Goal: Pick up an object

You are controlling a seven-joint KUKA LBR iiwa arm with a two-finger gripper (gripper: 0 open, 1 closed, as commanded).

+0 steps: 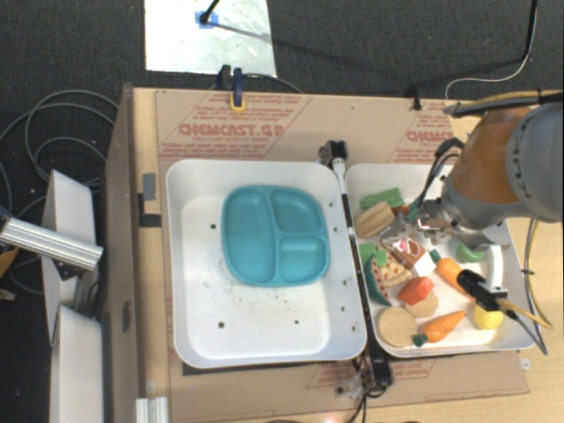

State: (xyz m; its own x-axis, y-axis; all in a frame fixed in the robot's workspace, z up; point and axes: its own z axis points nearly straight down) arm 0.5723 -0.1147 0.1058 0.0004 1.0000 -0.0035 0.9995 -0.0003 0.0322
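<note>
The grey arm's pincer (414, 229) hangs low over the right shallow white bin (503, 346), amid crowded toy food; whether it is spread or pressed together, I cannot tell. This looks like the reaching step. An orange plastic carrot (441, 325) lies toward five o'clock. Next: settle on one piece, close, lift.

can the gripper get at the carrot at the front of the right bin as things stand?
Probably yes: the carrot lies uncovered on top near the right bin's front rim, with the gripper farther back.

teal divided plate (274, 235), white bins (198, 263), orange carrot (442, 324)
</note>
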